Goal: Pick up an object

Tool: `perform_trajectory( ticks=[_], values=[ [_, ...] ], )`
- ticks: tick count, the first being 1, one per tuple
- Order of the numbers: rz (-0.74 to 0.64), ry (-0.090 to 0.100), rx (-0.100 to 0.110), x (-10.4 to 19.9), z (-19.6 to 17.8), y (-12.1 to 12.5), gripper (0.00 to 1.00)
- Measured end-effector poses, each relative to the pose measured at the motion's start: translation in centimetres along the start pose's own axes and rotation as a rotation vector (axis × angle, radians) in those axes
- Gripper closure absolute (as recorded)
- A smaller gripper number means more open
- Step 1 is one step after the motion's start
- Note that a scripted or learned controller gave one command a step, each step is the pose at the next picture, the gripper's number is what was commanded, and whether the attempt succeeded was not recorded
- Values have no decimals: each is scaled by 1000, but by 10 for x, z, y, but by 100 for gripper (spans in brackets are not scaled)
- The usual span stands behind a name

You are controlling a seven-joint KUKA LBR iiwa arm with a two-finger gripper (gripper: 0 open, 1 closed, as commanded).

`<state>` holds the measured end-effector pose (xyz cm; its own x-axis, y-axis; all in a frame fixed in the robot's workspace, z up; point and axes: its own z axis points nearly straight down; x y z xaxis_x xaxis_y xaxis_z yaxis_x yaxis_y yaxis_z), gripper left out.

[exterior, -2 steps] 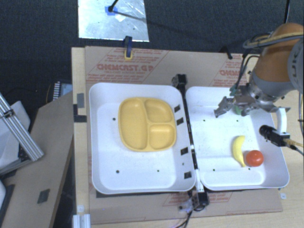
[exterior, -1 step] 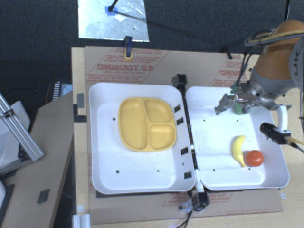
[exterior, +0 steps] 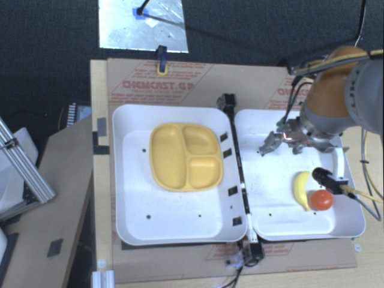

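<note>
The gripper (exterior: 271,143) hangs over the right bin's (exterior: 264,221) back-left area, and I cannot tell its state. The banana (exterior: 300,189) and tomato (exterior: 321,200) lie touching near the front-right corner; a descent here would likely close on nothing.

High slanted overhead of both bins (exterior: 180,116)

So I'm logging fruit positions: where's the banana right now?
The banana lies in the right bin, near its right side, touching the red tomato and below the gripper.
</note>
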<state>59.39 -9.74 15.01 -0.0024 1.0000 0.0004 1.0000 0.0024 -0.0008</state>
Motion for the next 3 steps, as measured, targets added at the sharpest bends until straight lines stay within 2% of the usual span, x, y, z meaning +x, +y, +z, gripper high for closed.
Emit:
perform_trajectory(
  ticks=[1, 2, 3],
  values=[
    [1, 0, 0, -3, 45, -7, 0],
    [2, 0, -1, -3, 66, -6, 0],
    [3, -1, -4, -3, 55, -5, 100]
  ],
)
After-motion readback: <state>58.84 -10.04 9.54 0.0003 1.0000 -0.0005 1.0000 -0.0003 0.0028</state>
